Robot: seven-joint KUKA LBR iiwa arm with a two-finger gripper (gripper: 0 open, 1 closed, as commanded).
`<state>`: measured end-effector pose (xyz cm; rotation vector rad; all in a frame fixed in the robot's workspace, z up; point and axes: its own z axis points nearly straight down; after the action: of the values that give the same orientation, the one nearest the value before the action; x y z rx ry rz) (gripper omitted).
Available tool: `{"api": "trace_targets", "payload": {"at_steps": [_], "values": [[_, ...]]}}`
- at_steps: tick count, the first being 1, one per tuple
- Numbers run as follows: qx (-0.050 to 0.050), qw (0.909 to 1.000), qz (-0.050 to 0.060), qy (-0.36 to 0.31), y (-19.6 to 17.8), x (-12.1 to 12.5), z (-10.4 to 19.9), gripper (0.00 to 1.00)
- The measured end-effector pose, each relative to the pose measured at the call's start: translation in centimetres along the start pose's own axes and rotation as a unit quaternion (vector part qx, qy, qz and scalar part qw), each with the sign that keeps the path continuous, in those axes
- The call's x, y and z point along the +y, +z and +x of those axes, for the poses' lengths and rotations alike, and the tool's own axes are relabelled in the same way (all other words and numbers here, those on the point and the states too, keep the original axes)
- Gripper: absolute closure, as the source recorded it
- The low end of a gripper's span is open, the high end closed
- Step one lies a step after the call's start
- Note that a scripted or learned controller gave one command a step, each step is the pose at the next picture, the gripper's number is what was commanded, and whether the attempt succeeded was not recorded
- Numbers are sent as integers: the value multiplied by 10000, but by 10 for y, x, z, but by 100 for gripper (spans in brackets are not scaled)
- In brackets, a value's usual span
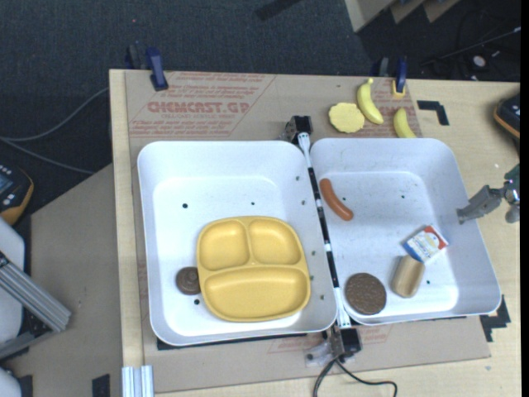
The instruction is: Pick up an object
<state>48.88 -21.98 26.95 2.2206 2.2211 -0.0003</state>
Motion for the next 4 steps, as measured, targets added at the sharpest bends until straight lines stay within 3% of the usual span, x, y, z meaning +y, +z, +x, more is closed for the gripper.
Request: {"api": "trace_targets", "payload": {"at_steps": [1,2,3,4], "values": [[24,10000,47,-13,117,48,-2,0],[30,10000,44,-14,166,28,37,0],[-64,9999,-97,14,179,-5,42,0],[20,10000,12,-21,178,-9,93,0]]}}
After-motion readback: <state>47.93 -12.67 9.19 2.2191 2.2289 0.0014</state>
